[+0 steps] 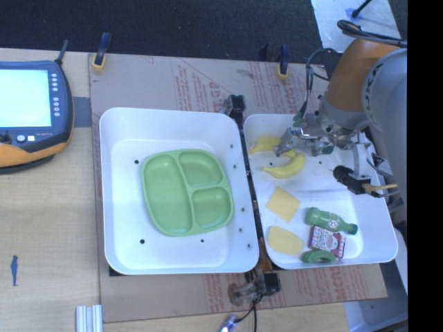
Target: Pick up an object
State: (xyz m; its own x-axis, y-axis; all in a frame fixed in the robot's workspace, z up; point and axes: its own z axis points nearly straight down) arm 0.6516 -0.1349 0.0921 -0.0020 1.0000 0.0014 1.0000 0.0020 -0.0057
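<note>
Nearest lay a green ring (317, 256) in the right bin (377, 244). Arm (367, 81) reached in from the right, wrist bent down, tool (289, 146) low over the yellow banana (285, 167), possibly touching; grip state unreadable.

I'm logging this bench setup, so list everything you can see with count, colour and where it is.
bins: 2, white, side by side on the bench
divided plate: 1, light green, in the left bin
bananas: 2, yellow, far end of the right bin, under the gripper
cheese-like slices: 2, pale yellow, near-left part of the right bin
bottle: 1, green, right bin
small packet: 1, red and white, right bin beside the bottle
pendant: 1, orange with screen, left of the bins
clamps: 2, blue and yellow, far bench edge
arm: 1, grey with orange band
gripper: 1, over the bananas
</note>
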